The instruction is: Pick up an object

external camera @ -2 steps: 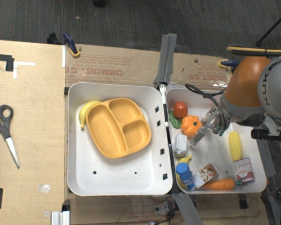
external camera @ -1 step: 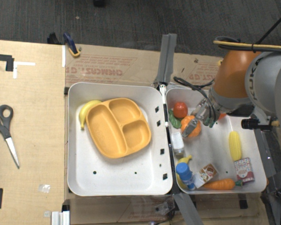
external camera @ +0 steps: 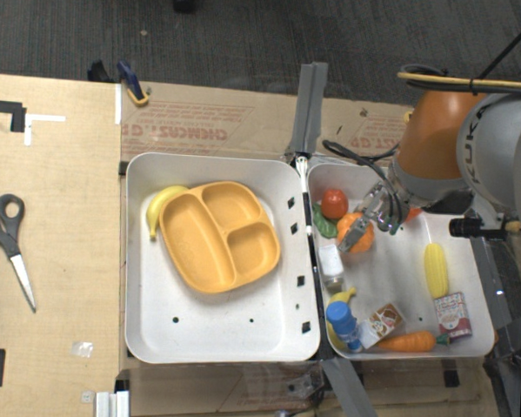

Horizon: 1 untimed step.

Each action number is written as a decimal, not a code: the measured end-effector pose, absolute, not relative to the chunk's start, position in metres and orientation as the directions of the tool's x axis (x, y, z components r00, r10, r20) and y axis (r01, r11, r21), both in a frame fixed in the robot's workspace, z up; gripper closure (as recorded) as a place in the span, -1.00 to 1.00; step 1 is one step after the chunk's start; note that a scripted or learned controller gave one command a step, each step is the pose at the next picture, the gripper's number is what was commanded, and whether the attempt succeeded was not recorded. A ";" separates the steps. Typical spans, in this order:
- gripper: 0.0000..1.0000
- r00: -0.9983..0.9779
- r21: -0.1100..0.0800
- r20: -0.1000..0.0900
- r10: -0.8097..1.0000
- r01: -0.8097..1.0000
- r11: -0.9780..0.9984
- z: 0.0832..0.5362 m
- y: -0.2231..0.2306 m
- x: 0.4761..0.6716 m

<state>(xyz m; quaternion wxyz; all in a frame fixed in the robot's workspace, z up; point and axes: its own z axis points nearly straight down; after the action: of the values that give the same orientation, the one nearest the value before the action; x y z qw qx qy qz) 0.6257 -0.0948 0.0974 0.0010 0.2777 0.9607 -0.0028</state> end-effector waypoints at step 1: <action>1.00 -0.747 -0.004 0.002 0.665 0.665 0.747 0.227 -0.015 0.624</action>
<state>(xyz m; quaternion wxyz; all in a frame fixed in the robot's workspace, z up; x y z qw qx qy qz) 0.6237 -0.0148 0.2269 -0.0016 0.3557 0.9346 -0.0014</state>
